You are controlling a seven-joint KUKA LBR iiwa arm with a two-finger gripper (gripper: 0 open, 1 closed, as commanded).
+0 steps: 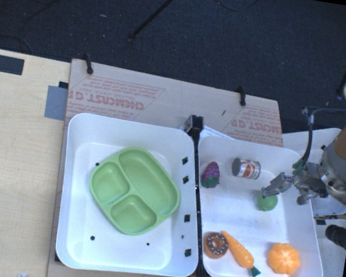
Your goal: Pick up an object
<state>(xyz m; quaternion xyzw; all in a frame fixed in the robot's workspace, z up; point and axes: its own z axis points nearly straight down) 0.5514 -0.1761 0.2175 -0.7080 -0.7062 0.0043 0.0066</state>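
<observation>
gripper (276,186) sits just above green ball (267,202) in right bin (303,245).

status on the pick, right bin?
Gripper low in right bin, right over the green ball; grasp unconfirmed. Can and purple fruit stand apart to its left. Donut, carrot, orange along front wall, out of the way.
</observation>
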